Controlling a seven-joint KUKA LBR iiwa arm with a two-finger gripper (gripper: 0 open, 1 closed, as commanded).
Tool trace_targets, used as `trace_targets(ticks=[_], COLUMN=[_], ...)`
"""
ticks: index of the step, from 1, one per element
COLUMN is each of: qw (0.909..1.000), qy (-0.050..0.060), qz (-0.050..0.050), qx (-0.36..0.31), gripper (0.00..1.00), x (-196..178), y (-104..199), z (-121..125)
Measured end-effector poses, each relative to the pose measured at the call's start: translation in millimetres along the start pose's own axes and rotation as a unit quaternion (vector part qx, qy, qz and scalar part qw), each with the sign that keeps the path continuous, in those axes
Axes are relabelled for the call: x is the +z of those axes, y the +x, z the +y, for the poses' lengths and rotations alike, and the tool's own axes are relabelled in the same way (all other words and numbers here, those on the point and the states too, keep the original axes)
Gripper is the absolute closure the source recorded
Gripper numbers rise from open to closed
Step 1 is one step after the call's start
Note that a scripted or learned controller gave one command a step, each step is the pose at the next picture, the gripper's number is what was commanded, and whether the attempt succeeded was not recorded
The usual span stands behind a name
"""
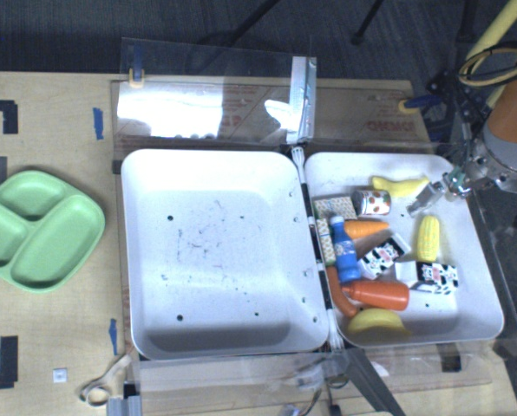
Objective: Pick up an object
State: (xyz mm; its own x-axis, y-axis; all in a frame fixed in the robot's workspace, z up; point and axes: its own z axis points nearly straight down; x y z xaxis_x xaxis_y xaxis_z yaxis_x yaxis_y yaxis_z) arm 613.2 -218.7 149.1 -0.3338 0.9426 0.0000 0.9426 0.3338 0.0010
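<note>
The right bin [480,258] holds a pile of small objects. Among them are a yellow banana [398,185], a small can [376,203], an orange carrot [367,229], a blue bottle [344,250], a corn cob [428,237], two cow-patterned pieces [385,255] [438,276], a red-orange vegetable [380,295] and a yellow fruit [376,321]. My gripper [436,191] hangs over the bin's upper right part, just right of the banana and above the corn cob. The arm [504,141] reaches in from the right edge. I see nothing in the gripper.
The left bin [211,241] lies beside the right one, sharing a middle wall. A green divided plate [38,230] rests on the wooden bench at far left. A clear plastic panel [215,98] stands behind the left bin. Cables and stands crowd the top right.
</note>
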Motion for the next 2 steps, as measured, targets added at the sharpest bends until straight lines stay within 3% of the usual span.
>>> trace_targets(ticks=[1, 2], qw=[0.9985, 0.9984], qy=[-0.003, -0.003], qz=[0.005, 0.001], qx=[0.055, 0.056], gripper=[0.00, 1.00], x=[54.9, 46.1], y=[17.4, 14.1], z=[-35.0, -36.4])
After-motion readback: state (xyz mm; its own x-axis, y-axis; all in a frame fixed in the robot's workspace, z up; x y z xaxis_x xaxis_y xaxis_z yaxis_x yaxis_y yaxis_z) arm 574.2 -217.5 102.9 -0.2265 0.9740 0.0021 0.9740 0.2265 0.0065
